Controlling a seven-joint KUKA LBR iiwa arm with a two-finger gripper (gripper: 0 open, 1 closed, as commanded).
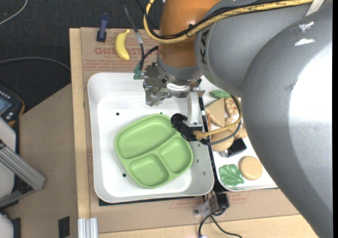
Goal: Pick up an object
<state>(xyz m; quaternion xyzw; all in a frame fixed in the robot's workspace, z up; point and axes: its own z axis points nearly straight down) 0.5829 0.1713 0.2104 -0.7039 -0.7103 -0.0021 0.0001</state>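
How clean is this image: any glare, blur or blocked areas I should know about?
Camera view: even light, no harsh glare; green divided plate sharp with a soft shadow; the near grey arm looms large and slightly soft, covering much of the right bin; pincer dim beneath the wrist.

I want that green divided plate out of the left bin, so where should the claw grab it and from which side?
Probably the green plate's raised outer rim, coming straight down with one finger inside a compartment and one outside. It lies flat and is too wide to span; the rim toward the left bin's bare floor looks most open.
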